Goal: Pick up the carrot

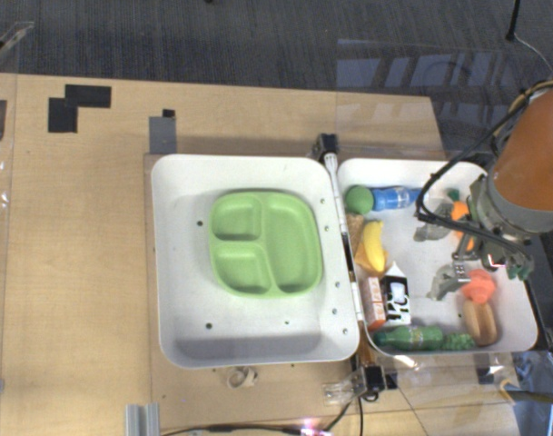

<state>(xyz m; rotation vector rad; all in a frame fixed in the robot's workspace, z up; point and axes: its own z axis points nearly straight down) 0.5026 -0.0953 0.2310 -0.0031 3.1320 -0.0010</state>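
You'll find the carrot (458,213) in the right bin (412,243), near its far right corner and partly hidden under the arm. Its long axis slants from a small green tip toward the far wall down and rightward, toward the near side. The claw (442,258) stands with its two grey fingers (430,233) spread apart over the bare bin floor with nothing visible between them, and the carrot lies just beside the far finger, on its right and farther side.
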